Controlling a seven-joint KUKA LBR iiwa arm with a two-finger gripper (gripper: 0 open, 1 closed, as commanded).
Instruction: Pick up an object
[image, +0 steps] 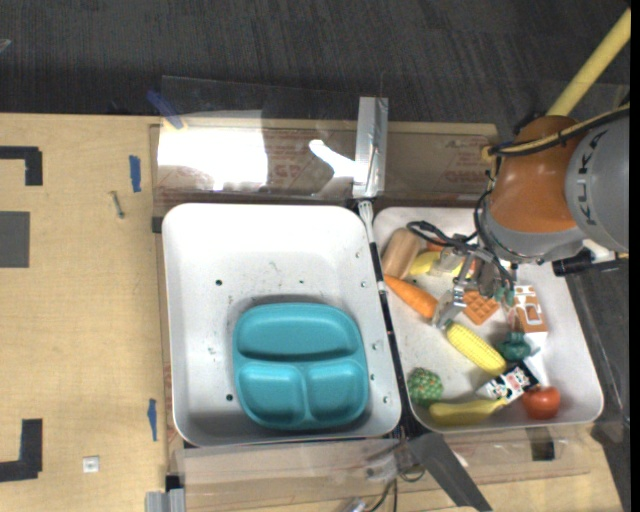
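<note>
Hand (463, 297) low in the right bin (585, 360) — among carrot (411, 295), corn (474, 347); teal tray (299, 366) in left bin (190, 300).

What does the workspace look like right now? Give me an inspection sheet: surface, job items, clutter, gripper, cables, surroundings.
Surface: two white bins, left bin and right bin, on a wooden bench.
Job's things: toy food in right bin: carrot, corn cob, banana, tomato, green ball.
Clutter: teal divided tray in left bin.
Gripper: gripper low over the right bin's pile; finger state unclear.
Cables: black cable over the orange band.
Surroundings: dark floor; yellow pole.
</note>
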